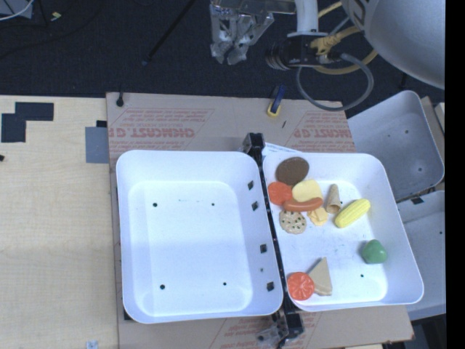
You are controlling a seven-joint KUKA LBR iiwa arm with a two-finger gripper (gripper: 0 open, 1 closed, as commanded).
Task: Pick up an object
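Hanging far above the desk, metal claw (pixel 234 38) grips nothing; open or clenched, can't tell. Toy food fills right white plastic bin (pixel 396 217): yellow corn cob (pixel 352 213), green round piece (pixel 374 251).

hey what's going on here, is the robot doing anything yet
Not yet. The gripper hangs above the far edge of the bench, away from both bins, with nothing between its fingers. The toy foods, among them a corn cob, a green piece and a cookie, all lie in the right bin.
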